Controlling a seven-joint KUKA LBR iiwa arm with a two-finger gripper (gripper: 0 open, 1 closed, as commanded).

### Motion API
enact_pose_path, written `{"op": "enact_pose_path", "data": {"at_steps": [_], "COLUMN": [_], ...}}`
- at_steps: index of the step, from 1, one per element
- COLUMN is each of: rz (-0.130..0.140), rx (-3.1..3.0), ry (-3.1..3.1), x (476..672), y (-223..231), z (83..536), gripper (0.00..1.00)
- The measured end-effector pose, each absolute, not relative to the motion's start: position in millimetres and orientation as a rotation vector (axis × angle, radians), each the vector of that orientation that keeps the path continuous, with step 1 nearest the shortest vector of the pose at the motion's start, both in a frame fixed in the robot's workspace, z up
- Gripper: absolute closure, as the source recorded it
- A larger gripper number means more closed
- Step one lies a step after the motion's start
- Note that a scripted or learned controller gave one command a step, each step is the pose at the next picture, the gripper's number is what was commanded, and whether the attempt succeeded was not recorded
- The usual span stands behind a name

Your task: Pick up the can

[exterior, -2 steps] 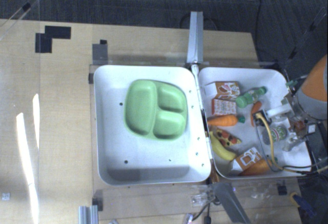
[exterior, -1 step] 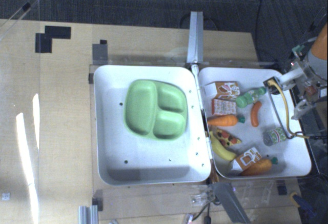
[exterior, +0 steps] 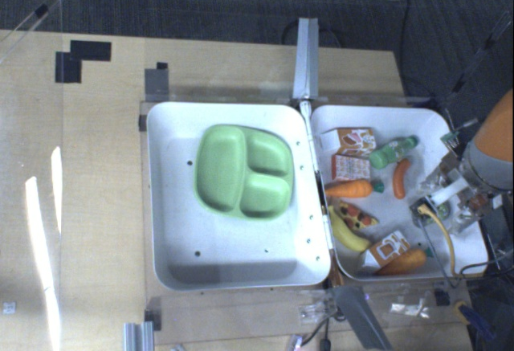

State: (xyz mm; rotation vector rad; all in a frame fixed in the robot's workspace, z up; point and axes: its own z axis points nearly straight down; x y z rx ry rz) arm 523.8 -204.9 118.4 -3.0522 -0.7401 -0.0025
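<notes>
The gripper (exterior: 446,195) hangs low over the right side of the right bin (exterior: 377,118), reaching in from the right. Nothing shows between it and the bin floor. Two orange-and-white labelled packs or cans (exterior: 356,139) (exterior: 351,167) lie at the back left of that bin, and a third (exterior: 389,246) lies near its front. I cannot tell which of them is the can. All three lie well to the left of the gripper.
The right bin also holds a green bottle (exterior: 393,153), a small orange sausage-shaped piece (exterior: 399,178), a carrot (exterior: 349,189), a banana (exterior: 345,232) and an orange piece (exterior: 406,262) at the front. A green divided tray (exterior: 243,171) lies in the left bin (exterior: 173,205).
</notes>
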Motion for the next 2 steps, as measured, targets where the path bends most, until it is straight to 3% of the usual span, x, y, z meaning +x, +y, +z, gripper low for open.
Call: {"op": "enact_pose_path", "data": {"at_steps": [1,2], "rz": [-0.007,-0.002], "rx": [-3.081,-3.059], "ry": [-0.620,-0.710], "x": [579.9,516.5], "y": [-205,-205], "z": [276,136], "gripper": [0.00,0.00]}}
